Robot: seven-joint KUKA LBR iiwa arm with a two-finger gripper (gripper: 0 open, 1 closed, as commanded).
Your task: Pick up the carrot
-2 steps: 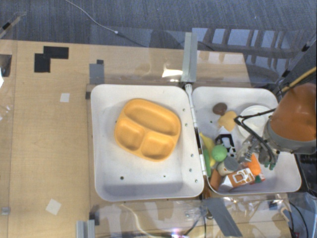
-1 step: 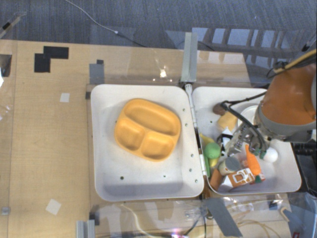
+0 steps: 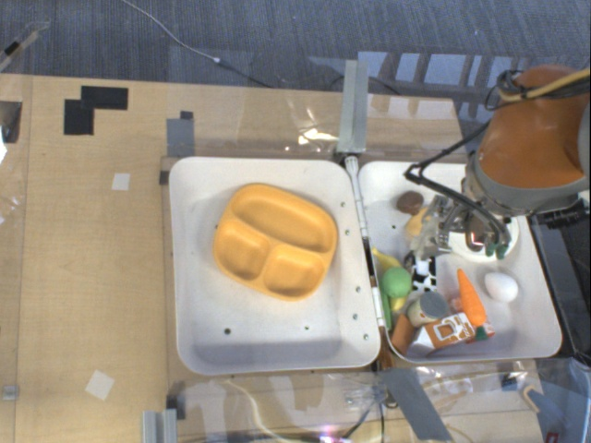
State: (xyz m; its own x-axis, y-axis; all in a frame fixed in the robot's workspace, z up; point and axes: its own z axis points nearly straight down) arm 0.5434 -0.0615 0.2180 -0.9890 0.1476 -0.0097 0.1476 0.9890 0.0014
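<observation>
Orange, tapered plastic carrot [image 3: 471, 300] lies unlifted just below your pincer [image 3: 441, 233]; whether its fingers are spread, you cannot tell.

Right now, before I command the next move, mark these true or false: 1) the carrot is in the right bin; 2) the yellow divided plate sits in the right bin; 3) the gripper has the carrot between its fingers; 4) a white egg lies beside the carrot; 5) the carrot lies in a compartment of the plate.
1) True: the carrot lies in the right bin.
2) False: the yellow divided plate is in the left bin.
3) False: the gripper is above the carrot in the view, apart from it.
4) True: the white egg lies just right of the carrot.
5) False: the carrot lies on the right bin's floor, by a small orange carton.
</observation>
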